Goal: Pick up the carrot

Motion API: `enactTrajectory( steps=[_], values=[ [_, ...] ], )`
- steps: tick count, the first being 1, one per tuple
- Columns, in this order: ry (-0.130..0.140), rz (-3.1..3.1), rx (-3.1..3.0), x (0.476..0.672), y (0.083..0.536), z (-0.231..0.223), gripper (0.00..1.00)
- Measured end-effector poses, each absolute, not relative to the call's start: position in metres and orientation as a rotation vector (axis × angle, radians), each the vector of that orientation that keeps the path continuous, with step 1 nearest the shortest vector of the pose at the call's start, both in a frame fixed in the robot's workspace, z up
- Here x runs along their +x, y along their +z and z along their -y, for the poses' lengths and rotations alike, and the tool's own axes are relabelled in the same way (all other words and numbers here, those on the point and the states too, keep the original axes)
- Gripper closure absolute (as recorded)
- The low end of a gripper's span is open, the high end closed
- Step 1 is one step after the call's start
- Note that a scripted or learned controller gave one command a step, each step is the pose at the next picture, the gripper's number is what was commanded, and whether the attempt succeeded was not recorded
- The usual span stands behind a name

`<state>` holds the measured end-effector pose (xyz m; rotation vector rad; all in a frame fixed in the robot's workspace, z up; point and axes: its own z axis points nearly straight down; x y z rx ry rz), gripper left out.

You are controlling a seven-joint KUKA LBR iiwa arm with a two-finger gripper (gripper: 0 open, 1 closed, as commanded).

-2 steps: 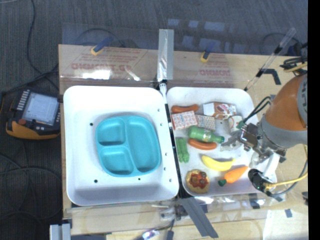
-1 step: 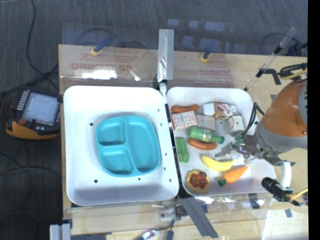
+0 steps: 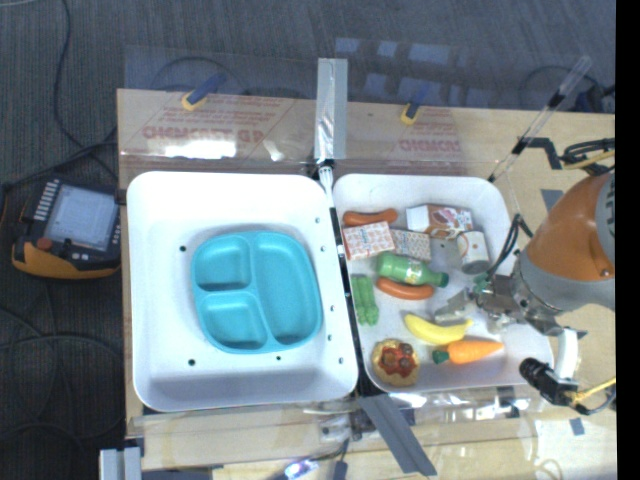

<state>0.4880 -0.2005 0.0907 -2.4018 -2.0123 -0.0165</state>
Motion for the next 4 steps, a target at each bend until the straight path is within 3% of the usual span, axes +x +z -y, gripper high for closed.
enactTrajectory(
  steps=[1,2,3,4],
  values=[
    [0.006,1.536,-2.736,0.483,0.121,0.121,0.00],
    [0.009,0.926,-3.004,0.501,0.205,0.065,0.00],
    [0.012,0.977,-2.984,0.482,0.160,0.135,0.00],
    [0.010,1.181,-2.911,0.551,0.174,0.136,0.00]
  ],
)
